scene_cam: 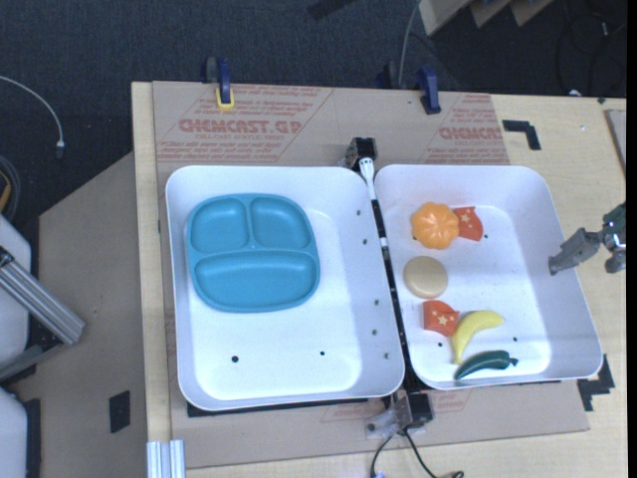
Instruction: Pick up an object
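Bench board [299, 118] read "CHEMCAST GP". Two bins; one blue plate [254, 252]; six food items. Gripper [582, 250] state undeterminable.

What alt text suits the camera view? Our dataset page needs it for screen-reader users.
The grey end effector sits at the right rim of the right shallow white bin, which holds an orange toy fruit, beige round piece, yellow toy banana and more. The left shallow white bin holds a blue divided plate.
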`<move>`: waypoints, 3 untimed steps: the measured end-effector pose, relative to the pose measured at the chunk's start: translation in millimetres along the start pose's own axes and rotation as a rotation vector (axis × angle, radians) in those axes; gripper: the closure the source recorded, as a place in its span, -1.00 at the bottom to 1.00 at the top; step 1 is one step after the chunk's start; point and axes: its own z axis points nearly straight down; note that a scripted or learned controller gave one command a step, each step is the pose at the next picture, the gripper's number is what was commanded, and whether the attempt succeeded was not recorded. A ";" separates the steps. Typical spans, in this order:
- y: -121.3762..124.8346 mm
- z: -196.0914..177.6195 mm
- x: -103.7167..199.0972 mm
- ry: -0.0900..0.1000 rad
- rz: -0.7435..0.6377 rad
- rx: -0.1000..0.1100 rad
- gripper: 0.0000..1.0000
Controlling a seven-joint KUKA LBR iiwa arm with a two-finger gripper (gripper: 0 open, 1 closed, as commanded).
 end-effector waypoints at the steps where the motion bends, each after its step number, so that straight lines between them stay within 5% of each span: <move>1: 2.5 44.2 -4.3 0.003 0.001 0.006 -1.00; 3: 13.0 139.1 3.6 0.003 0.000 0.006 -1.00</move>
